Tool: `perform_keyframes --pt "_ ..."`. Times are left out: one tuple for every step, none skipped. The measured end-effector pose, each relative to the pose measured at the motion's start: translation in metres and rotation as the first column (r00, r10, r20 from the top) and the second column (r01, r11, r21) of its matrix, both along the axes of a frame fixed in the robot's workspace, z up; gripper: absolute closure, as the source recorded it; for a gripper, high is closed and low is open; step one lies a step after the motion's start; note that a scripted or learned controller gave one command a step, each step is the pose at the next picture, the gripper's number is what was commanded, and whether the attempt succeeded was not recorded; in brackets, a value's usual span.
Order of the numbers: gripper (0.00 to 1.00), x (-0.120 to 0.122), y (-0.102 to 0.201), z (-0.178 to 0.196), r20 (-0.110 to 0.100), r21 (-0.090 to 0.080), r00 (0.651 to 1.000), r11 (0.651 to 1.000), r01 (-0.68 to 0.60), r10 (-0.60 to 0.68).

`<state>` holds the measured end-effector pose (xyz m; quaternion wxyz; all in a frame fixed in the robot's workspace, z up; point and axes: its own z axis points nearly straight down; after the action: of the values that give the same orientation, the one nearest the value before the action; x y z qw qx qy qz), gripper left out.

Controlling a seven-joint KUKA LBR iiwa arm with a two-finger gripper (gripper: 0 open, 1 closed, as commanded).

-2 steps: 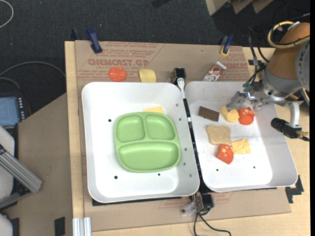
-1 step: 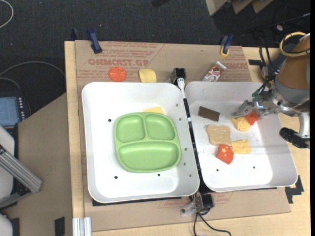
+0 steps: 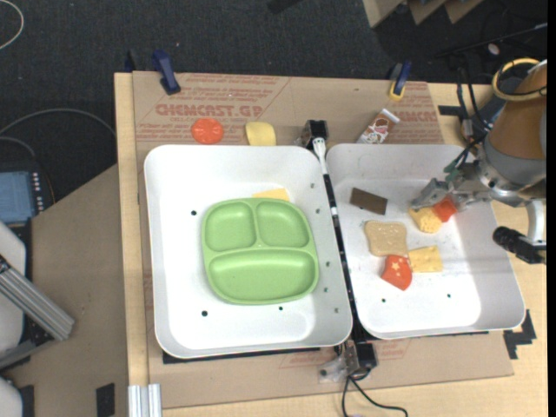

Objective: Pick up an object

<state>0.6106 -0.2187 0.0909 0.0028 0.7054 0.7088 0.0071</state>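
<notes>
Gripper (image 3: 432, 205) is down in the right bin (image 3: 486, 307), right over a yellow-orange chunk (image 3: 429, 220), can't tell its grip.

I'm working in a robotics lab. My bench is a clamped cardboard sheet (image 3: 287, 102) holding two white bins (image 3: 174, 259), with loose cables (image 3: 365, 393) and aluminium framing (image 3: 35, 307) nearby.

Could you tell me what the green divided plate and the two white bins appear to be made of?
The green divided plate looks like moulded plastic: uniform colour, soft sheen, rounded compartment ridges. The left bin and right bin seem to be smooth white plastic or coated metal; the rounded corners suit either.
</notes>
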Motion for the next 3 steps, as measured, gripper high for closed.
perform_keyframes --pt "1.0 0.0 -0.002 0.011 0.002 -0.005 1.0 1.0 0.0 0.0" --pt "0.0 0.0 0.0 0.01 -0.001 -0.001 1.0 1.0 0.0 0.0" --pt "0.0 0.059 0.026 -0.006 -0.008 -0.008 1.0 1.0 0.0 0.0"
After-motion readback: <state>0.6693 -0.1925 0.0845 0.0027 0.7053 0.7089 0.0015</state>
